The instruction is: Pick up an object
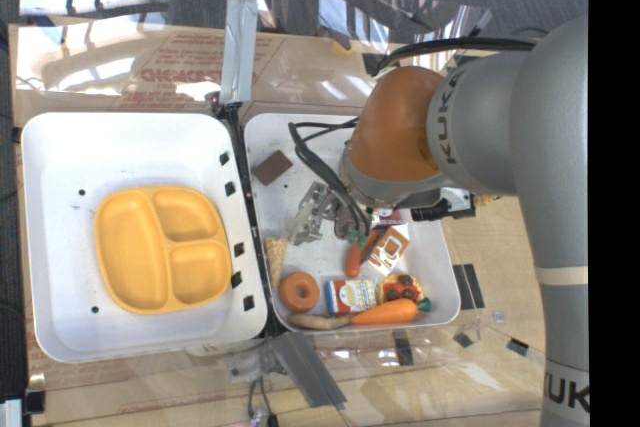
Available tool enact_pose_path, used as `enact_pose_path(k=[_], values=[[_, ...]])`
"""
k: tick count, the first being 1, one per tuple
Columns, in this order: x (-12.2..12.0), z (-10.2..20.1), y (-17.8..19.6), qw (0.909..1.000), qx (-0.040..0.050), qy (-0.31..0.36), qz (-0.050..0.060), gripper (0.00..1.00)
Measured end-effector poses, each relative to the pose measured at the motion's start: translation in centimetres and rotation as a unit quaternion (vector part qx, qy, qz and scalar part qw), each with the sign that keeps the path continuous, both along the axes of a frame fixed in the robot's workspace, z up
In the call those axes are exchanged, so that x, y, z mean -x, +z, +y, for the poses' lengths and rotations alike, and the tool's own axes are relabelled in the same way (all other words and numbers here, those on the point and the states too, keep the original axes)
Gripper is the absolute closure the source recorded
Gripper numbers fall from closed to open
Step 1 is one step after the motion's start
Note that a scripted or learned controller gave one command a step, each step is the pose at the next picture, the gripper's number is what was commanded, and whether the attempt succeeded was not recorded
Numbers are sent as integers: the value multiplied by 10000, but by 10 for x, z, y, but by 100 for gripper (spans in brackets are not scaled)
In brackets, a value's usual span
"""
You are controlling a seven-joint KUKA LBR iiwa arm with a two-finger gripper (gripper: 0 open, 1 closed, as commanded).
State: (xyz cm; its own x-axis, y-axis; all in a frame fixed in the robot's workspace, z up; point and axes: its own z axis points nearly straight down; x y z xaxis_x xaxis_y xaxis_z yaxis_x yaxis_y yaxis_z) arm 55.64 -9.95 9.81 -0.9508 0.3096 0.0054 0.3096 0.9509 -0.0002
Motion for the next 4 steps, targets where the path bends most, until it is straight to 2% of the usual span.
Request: enact_pose_path(k=[1,2,3,4], values=[[17,-107,43,9989,27,469,-37,100],[16,-103,41,9988,10,499,-31,0],[9,-71,-6,9995,9,297,-44,0],[-61,-52,-7,9989,2,462,-37,0]])
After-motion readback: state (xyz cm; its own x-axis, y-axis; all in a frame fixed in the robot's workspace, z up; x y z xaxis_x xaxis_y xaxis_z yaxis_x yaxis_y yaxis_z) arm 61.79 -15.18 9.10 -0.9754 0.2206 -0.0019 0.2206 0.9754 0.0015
